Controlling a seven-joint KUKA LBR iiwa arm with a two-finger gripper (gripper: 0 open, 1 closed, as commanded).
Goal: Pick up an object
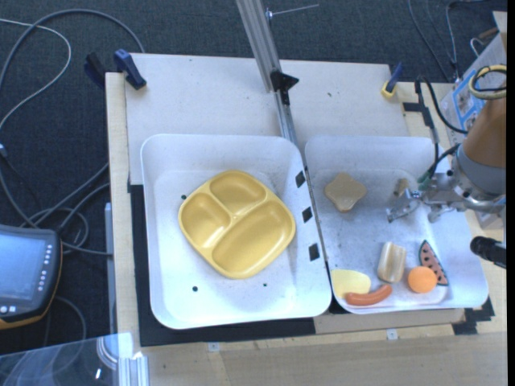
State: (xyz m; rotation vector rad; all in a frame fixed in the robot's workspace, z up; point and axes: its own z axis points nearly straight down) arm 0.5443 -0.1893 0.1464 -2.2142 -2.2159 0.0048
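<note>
— Toy food sits in the right bin [366, 151]: where exactly?
— A tan piece [345, 191] lies toward the far side; a bread slice [391, 261], an orange [422, 280], a watermelon wedge [430, 262], a sausage [368, 297] and a yellow piece [351, 281] crowd the near edge.
— And the pincer [404, 202]?
— Low over that bin's right half, with nothing between its fingers; whether they stand apart I cannot tell. A yellow divided plate [236, 223] fills the left bin [161, 215].

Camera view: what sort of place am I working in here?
Most likely a robotics lab bench, not a kitchen. Two white bins sit clamped on a board, toy food such as a watermelon slice lies in the right one, loose cables trail over dark carpet, and a control pendant rests beside it.
</note>
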